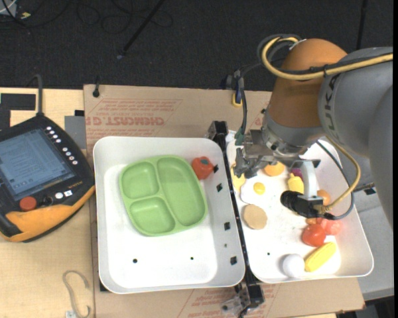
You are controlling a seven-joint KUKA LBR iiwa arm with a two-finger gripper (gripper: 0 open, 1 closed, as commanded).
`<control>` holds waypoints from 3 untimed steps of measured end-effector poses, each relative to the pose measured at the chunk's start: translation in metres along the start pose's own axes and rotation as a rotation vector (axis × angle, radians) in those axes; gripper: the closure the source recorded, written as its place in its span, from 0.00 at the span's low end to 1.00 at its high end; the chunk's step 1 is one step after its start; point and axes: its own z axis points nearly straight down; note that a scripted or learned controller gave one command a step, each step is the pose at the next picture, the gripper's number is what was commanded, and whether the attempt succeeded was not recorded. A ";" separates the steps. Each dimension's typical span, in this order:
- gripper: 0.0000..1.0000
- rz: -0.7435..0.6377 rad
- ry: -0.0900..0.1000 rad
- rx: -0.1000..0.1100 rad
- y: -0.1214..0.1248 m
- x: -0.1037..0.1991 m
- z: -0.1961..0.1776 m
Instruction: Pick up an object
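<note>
Far left, on the cardboard-covered bench [46, 270]: a dark control tablet [30, 164] in an orange-edged case, lying tilted, well apart from the bins. Next, the left bin [119, 257], bearing a green divided plate [162, 196] near its middle, with a red-orange toy [202, 167] just beside the plate's upper right corner, close to the bin's right wall. Across the divide, the right bin [351, 247], with the gripper [247, 163] low over its upper left corner, hanging from the grey arm [361, 105] under the orange band [305, 85]. Impossible to tell whether released or clenched. Just below the gripper, a fried-egg toy [257, 189], and below that a tan disc [255, 216], both near the bin's left wall. Right of the gripper, a small yellow piece [274, 170], partly under the wrist. Further right and lower, a red lump [318, 232], then a yellow oblong toy [320, 257] just beside a white ball [292, 265], near the front wall.
</note>
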 end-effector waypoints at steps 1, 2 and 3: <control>1.00 0.000 0.000 -0.001 0.012 0.049 -0.008; 1.00 0.000 -0.001 0.000 0.012 0.087 -0.009; 1.00 0.003 -0.002 0.001 0.011 0.091 -0.009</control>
